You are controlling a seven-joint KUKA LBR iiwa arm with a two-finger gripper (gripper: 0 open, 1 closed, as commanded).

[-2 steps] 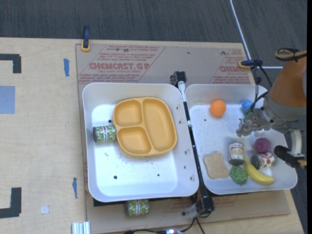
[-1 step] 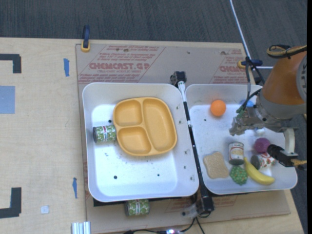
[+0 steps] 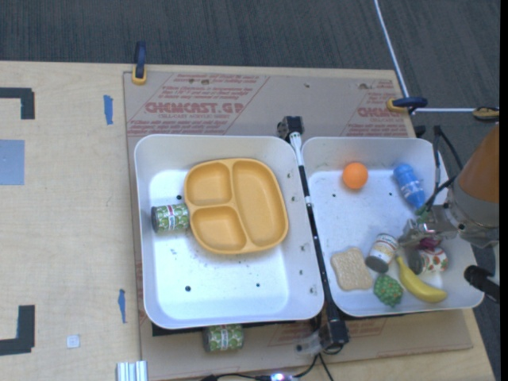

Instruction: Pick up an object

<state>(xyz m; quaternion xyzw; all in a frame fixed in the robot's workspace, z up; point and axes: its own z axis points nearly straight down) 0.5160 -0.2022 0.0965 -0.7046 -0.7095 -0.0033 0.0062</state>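
My gripper hangs low over the right side of the right bin, reaching in from the right edge. Directly around it lie a small jar with a yellow label, a banana and a red-and-white object partly under the wrist. I see nothing clearly held between the fingers. An orange ball and a blue bottle rest at the far end of this bin. A slice of toast and a green broccoli piece lie near its front.
The left bin holds a yellow divided plate and a green can on its side by the left wall. Another green can lies on the bench in front of the bins. Cables run between the bins.
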